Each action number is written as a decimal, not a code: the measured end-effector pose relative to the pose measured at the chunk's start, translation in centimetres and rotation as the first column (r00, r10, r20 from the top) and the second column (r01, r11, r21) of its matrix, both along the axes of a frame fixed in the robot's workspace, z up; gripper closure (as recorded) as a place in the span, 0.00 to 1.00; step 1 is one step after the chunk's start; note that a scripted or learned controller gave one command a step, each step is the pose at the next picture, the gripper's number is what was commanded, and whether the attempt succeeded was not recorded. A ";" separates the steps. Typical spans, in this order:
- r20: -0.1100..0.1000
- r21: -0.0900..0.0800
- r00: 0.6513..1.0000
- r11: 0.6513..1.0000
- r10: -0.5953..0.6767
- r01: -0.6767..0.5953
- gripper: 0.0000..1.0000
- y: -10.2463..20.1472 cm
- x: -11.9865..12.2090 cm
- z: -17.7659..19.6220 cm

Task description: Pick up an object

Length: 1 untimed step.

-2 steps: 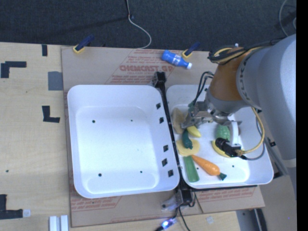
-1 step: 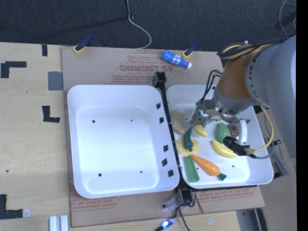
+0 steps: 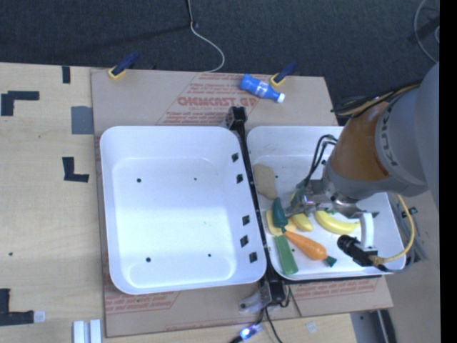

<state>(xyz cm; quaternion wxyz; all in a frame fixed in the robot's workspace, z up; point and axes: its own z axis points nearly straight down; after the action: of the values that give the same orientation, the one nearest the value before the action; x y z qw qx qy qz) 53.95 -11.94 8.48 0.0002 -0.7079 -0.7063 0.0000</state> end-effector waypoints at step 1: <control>0.005 0.002 1.000 1.000 0.009 -0.009 1.00 6.4 -3.8 10.5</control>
<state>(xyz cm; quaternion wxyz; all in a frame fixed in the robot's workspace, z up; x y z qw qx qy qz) 50.17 -5.51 18.98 -0.0005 -0.7046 -0.7096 -0.0025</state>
